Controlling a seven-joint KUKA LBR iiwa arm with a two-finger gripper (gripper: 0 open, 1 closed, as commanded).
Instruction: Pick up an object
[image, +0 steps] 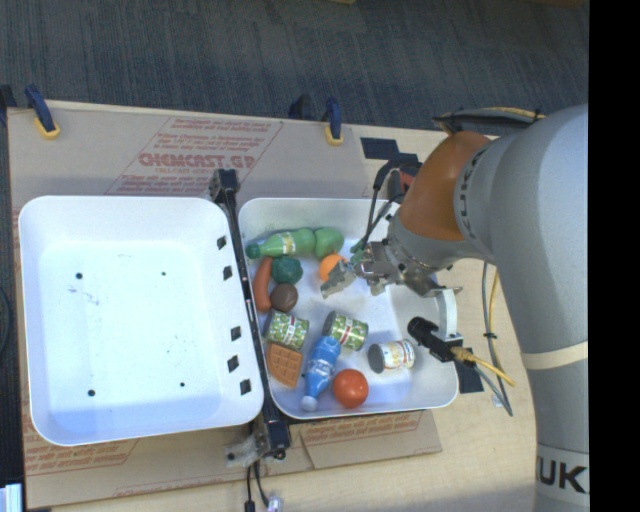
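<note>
The grey arm comes in from the right side and bends over the right bin, with its orange band above the wrist. The gripper is low over the upper middle part of this bin, and I cannot tell if it is closed or not, because the wrist covers it. A small orange piece lies just beside the gripper tip, but it is not clear if they touch. The objects for picking are all in the right bin. Along the top there is a green bottle next to a green round vegetable. Near the left wall lie an orange carrot, a dark green object and a brown one. Lower there are 2 green cans, a waffle piece, a blue bottle, a red tomato and a small jar. The left bin stands beside it, and both bins rest on a cardboard sheet.
</note>
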